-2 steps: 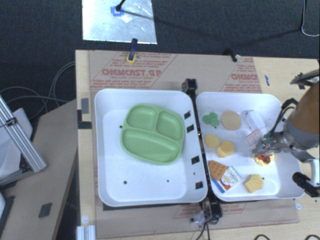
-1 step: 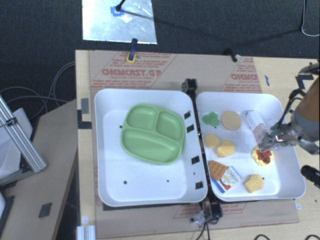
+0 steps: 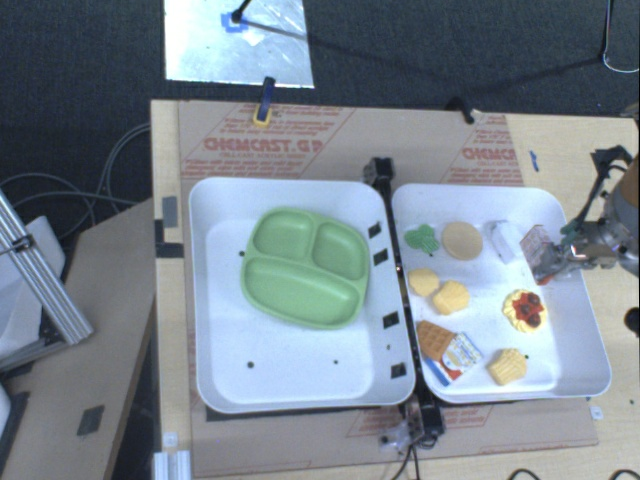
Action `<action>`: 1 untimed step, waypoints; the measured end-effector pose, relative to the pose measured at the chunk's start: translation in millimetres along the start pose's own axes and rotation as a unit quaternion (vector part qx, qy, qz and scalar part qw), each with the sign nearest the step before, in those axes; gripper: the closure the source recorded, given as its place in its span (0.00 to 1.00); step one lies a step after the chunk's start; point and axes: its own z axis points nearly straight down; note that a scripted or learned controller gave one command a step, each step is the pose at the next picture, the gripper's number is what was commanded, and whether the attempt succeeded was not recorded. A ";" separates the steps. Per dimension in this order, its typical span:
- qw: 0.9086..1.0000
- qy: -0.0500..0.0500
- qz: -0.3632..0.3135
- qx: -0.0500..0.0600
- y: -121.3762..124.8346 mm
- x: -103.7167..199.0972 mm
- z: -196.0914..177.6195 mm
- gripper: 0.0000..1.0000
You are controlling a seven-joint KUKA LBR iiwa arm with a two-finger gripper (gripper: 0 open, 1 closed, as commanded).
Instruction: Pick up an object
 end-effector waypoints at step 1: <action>1.000 0.001 0.001 0.002 1.2 -0.2 -12.0 1.00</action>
